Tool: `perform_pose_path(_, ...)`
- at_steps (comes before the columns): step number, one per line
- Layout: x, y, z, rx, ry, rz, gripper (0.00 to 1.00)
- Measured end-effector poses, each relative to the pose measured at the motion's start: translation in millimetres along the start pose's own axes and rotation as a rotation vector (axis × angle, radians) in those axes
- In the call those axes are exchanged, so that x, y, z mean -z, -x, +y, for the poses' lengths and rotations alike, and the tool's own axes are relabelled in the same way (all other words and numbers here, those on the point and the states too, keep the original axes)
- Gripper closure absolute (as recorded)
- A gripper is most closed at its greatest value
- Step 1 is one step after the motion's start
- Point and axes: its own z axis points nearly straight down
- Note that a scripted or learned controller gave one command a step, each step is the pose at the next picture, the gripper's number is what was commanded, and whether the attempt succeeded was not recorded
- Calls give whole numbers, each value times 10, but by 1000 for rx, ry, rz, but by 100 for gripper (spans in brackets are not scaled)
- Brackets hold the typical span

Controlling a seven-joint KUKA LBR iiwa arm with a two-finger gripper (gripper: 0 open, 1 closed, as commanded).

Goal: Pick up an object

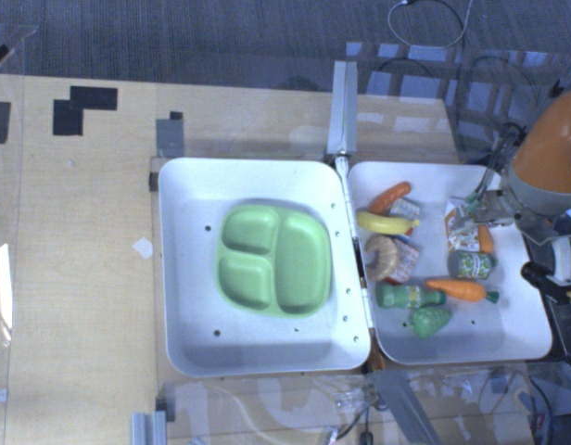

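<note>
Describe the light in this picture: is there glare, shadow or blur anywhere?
Camera view: even, soft light; a bright glare streak on the bench at far left; a faint shadow around the green tray in the left bin; small items in the right bin look slightly soft.

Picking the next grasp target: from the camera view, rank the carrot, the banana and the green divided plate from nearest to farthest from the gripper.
Gripper is at the right bin's upper right.
1. Carrot: right bin, just below the gripper.
2. Banana: right bin's left side, near the divider.
3. Green divided plate: middle of the left bin, farthest.
</note>
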Motion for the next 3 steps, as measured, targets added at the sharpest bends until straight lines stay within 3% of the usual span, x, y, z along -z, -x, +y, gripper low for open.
perform_pose_path(1, 1120, -343, 50, -87, -65, 20, 100)
perform_pose_path(2, 1235, -351, 78, -80, -60, 18, 100)
perform_pose_path(3, 1087, -866, 913, -43, -65, 22, 100)
